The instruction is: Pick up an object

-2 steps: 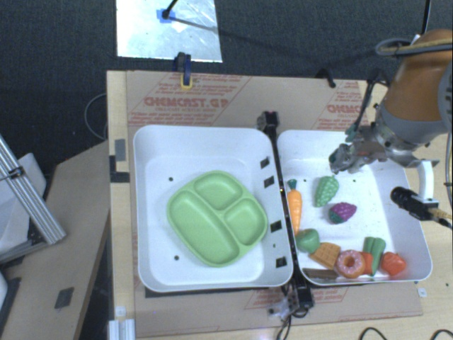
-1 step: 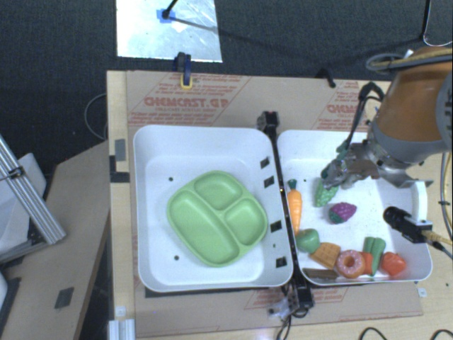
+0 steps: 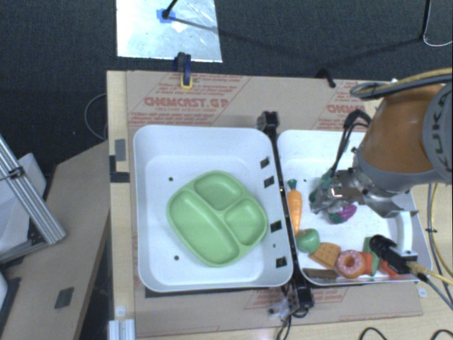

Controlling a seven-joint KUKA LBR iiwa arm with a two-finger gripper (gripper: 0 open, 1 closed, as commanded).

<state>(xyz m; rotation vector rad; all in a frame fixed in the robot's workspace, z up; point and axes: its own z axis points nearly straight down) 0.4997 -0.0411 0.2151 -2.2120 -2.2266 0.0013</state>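
Tool (image 3: 327, 198) low in the right bin (image 3: 304, 151), beside a purple object (image 3: 345, 212); finger state indiscernible. Advise centring over it, clear of the carrot (image 3: 294, 208).

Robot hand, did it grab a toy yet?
Not that I can see. The hand is down in the right bin, over a purple toy. The carrot and donut lie untouched. Grabbing and lifting remain.
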